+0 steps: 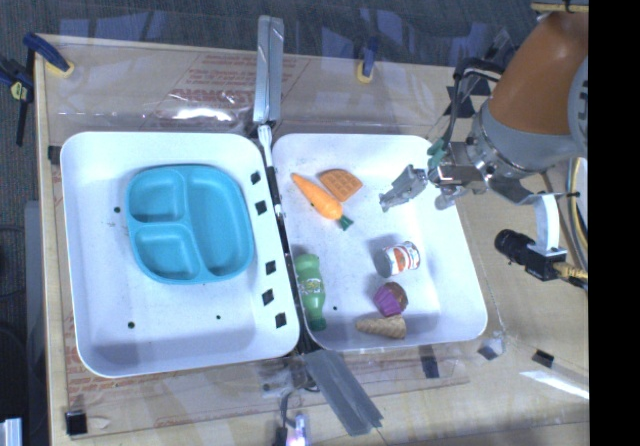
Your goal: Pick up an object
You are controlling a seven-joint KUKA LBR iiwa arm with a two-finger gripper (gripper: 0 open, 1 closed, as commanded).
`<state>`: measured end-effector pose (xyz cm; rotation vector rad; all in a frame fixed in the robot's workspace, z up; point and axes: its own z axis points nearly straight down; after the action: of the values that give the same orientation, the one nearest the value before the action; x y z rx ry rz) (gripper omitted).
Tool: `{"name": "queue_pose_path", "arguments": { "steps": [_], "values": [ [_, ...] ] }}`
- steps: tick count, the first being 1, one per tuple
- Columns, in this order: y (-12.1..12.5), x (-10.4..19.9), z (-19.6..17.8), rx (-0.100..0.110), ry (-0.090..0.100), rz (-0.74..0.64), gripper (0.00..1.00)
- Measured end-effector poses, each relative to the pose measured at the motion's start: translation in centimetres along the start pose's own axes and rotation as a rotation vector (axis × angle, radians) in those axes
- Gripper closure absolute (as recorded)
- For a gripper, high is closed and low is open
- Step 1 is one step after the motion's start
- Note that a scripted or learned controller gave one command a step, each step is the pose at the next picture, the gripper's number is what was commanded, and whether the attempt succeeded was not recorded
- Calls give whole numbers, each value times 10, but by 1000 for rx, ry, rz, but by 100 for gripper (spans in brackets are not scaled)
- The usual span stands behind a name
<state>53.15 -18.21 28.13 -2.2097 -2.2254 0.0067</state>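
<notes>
Hand (404,186) hovered over the right bin's (455,234) upper-right part, arm (535,84) reaching in from the right w/ its orange band above the wrist; fingers looked slightly apart w/ nothing between them, though the slant made the gap hard to judge. Candidate objs all lay in the right bin: carrot (320,198) just left of the hand, long axis running diagonally from upper left to lower right, leafy end at the lower right; orange cracker-like piece (340,183) touching the carrot's upper side; small can (400,259) below the hand, lying on its side; purple item (391,297) w/ a cone (382,326) just under it near the bin's front wall; green bottle (310,286) against the left wall, long axis roughly front-to-back. Left bin (90,234) carried a blue divided tray (188,223), well apart from the hand. Nearest targets, I'd judge, were the carrot to the left and the can below; a carrot grab would prob. need the fingers set across its diagonal axis; no grasp made yet.
</notes>
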Motion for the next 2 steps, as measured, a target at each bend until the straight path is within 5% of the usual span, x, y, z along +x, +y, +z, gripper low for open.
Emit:
{"name": "queue_pose_path", "arguments": {
  "steps": [1,2],
  "values": [
    [-22,-30,163,-16,-3,-13,0],
    [-5,-29,172,-40,-8,-31,0]
  ]
}}
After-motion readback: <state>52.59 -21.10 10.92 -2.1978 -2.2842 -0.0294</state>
